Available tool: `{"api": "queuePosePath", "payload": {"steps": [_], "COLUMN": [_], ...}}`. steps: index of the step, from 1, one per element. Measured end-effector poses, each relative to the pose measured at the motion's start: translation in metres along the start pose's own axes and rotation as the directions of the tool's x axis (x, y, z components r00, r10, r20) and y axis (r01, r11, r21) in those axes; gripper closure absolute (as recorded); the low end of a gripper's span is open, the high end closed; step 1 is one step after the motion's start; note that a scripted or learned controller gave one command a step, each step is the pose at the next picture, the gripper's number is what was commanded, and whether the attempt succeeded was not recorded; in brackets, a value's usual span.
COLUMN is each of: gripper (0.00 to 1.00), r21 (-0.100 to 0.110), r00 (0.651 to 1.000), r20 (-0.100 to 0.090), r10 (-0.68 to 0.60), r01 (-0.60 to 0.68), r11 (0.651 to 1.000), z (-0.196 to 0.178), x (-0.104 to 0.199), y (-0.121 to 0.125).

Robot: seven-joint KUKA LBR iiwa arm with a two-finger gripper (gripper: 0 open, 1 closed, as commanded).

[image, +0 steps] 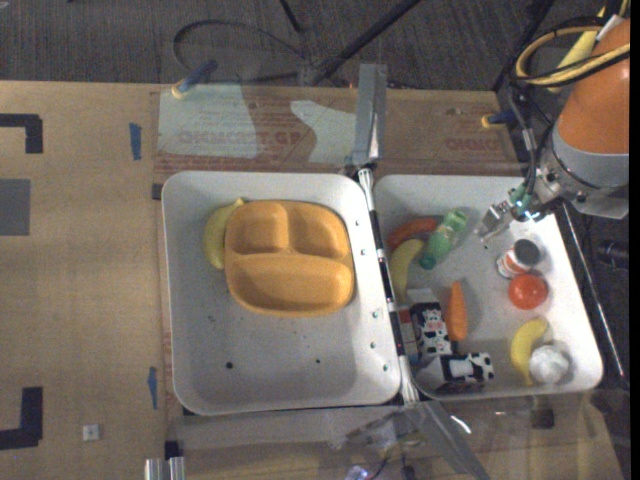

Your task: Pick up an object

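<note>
**Me:** Objects to grab are all in the right bin (pixel 585 363), so that's where I've got the arm (pixel 600 108) reaching. The end effector (pixel 508 215) hangs over the top part of that bin, just beside a green bottle (pixel 443 236) and a little above a small jar with a dark lid (pixel 520 257). It holds nothing. I cannot tell if it's wide or narrow from up here.

**Partner:** What else is in that bin?

**Me:** A red ball (pixel 527 291), a carrot (pixel 456 311), a yellow banana (pixel 526 346) touching a white lump (pixel 549 364), and two toy cows (pixel 430 329) near the front wall. They're mixed up and close together, so I think a clean grab will be tricky.

**Partner:** And the left bin (pixel 190 368)?

**Me:** A big orange tray (pixel 290 256) lies in it, with another banana (pixel 214 236) poking out from under its left side. I'd guess the tray is too wide and flat to pick up easily.

**Partner:** What's around it all?

**Me:** Both bins sit on a light brown worktop (pixel 80 288) with black and blue tape marks. Behind is dark carpet (pixel 150 8) with stand legs and cables.
</note>
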State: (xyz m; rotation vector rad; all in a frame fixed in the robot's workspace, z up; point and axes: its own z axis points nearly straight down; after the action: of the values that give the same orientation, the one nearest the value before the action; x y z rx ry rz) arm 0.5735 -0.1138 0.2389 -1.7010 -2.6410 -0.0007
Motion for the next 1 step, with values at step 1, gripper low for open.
{"api": "queuePosePath", "payload": {"steps": [1], "gripper": [1.0], "r21": [-0.003], "r00": [0.99], "r20": [0.004], "r10": [0.143], "r01": [-0.143], "r11": [0.99], "z": [0.0329], "x": [-0.0404], "y": [0.0355]}}
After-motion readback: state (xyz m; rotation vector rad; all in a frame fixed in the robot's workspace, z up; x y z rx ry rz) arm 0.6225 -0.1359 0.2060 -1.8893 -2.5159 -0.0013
